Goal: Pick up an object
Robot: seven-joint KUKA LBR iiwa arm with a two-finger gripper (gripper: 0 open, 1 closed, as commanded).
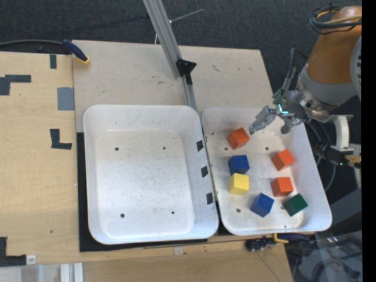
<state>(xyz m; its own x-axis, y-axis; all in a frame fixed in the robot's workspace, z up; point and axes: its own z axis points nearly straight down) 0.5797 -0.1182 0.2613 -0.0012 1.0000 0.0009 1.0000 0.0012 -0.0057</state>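
The right bin (311, 216) holds several small cubes: an orange one (238, 138) at the upper left, a blue one (238, 164) and a yellow one (239, 183) below it, another blue one (262, 204), two orange ones (282, 159) (282, 185) and a dark green one (295, 204) on the right. My gripper (273, 122) hangs over the bin's upper part, just right of and above the upper-left orange cube. Its fingers are spread apart with nothing between them.
The left bin (94, 157) lies beside the right one. A slanted metal pole (167, 34) runs down to the gap between the bins. The grey arm with its orange band (335, 46) comes in from the upper right.
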